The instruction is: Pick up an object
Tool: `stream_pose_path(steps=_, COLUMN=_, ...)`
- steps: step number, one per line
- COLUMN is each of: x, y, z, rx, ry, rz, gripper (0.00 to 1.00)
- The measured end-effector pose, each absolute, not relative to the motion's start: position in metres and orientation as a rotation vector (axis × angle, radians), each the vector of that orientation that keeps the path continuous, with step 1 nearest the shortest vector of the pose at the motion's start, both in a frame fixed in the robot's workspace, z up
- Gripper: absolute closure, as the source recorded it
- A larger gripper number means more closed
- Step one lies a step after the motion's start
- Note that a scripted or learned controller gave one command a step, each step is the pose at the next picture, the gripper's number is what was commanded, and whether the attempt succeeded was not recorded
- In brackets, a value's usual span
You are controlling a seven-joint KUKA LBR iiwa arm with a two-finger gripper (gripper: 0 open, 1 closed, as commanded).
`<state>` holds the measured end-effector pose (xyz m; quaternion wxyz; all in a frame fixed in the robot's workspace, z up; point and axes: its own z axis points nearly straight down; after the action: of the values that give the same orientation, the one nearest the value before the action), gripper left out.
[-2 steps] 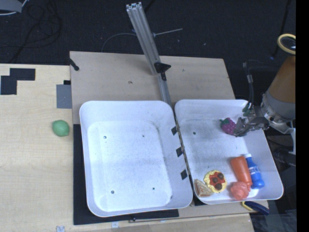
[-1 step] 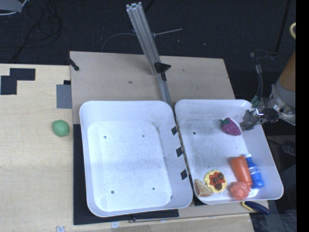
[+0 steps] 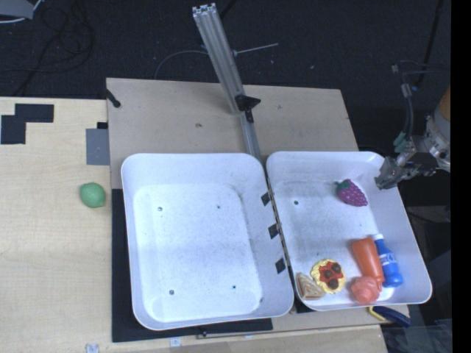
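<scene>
A dark floor (image 3: pixel 331 28) fills the top of the view, with loose black cables (image 3: pixel 66 28) trailing across it at the upper left. A pale wooden board (image 3: pixel 184 116) lies beneath the work area, and a lighter wood-grain tabletop (image 3: pixel 44 256) stretches to the left (it carries black and grey patches near its upper edge). A ribbed metal rail (image 3: pixel 224 61) runs slantwise down across the board. Light is even and soft.
</scene>
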<state>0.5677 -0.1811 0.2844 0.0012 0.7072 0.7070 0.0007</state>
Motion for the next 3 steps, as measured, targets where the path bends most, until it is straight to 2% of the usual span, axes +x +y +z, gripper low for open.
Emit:
stream_pose_path(steps=1, x=0.573, y=-0.13, z=0.265, rx=2.219, ry=2.226, rz=0.0, gripper=1.0)
stream_pose_path(steps=2, x=0.567, y=-0.077, z=0.264, rx=2.218, ry=2.226, rz=0.0, gripper=1.0)
stream_pose_path(steps=3, x=0.575, y=-0.03, z=0.263, rx=2.219, ry=2.225, rz=-0.001, gripper=1.0)
